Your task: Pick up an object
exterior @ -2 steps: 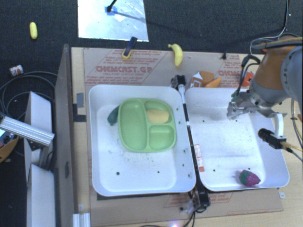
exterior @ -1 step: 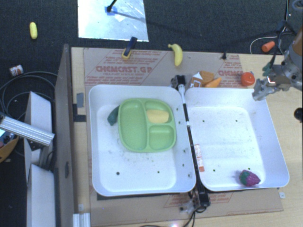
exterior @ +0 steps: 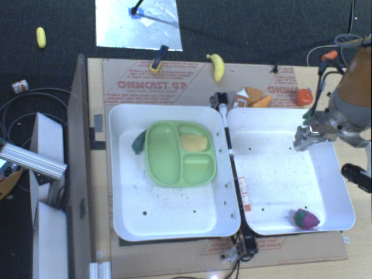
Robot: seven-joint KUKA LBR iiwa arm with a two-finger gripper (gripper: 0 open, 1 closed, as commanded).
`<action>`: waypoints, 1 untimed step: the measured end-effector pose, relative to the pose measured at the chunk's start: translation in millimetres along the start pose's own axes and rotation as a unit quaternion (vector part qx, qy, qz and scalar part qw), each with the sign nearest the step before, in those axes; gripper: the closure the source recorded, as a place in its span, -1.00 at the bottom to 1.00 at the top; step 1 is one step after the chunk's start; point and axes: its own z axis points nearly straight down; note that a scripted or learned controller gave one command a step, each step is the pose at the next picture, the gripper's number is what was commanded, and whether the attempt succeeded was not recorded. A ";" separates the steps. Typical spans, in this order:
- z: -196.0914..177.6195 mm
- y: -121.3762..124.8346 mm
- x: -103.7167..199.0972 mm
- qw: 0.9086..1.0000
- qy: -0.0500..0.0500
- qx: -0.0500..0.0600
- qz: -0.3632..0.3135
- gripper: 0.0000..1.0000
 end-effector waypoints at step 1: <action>2.4 6.8 62.3 1.000 0.000 -0.003 -0.004 1.00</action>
